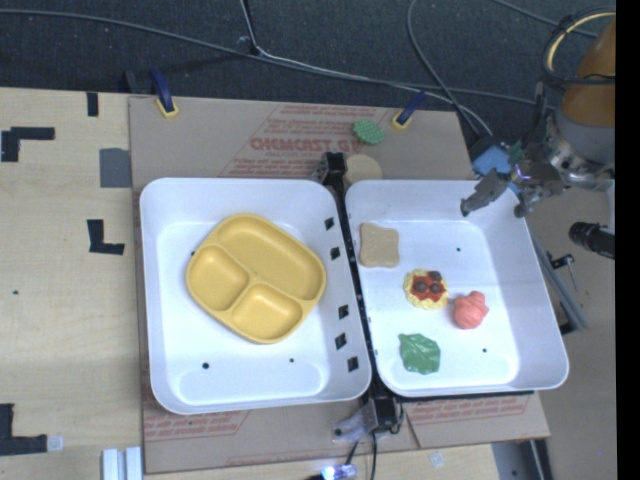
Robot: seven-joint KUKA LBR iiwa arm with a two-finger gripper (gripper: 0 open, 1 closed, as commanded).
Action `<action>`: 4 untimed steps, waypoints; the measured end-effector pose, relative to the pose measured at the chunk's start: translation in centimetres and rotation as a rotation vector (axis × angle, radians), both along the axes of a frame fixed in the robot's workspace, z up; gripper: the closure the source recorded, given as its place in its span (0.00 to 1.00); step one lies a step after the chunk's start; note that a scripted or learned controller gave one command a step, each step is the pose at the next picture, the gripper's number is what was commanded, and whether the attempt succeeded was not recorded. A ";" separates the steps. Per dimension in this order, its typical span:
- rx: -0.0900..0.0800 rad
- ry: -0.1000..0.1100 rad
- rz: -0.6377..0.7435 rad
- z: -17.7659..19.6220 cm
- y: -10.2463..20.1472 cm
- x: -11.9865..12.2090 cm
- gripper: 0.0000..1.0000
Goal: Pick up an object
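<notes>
The right bin [500, 238] holds several small toy foods: a tan bread slice [379, 245], a yellow tart with dark berries [427, 288], a red strawberry-like piece [469, 309] and a green leafy piece [419, 353]. My gripper [497, 195] hangs over the bin's upper right corner, above and to the right of all of them. Its two dark fingers [480, 196] are spread apart, open, with nothing between them.
The left bin [160, 268] carries a yellow divided plate [255, 277]. A small green object [367, 131] and a round tan disc [364, 165] lie on the cardboard behind the bins. Cables run across the dark floor at the back. Blue-yellow clamps [163, 96] hold the board.
</notes>
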State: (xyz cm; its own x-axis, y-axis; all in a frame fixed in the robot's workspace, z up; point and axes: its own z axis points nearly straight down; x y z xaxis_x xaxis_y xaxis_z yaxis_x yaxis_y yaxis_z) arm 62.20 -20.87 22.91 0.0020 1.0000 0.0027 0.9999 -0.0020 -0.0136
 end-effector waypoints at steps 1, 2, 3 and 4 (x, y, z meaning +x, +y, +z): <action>-0.003 -0.012 0.003 0.8 0.0 0.3 0.00; -0.002 -0.008 0.004 -4.5 1.1 0.3 0.00; -0.002 -0.007 0.004 -10.5 2.1 0.2 0.00; -0.006 -0.014 0.004 -14.6 2.1 0.2 0.00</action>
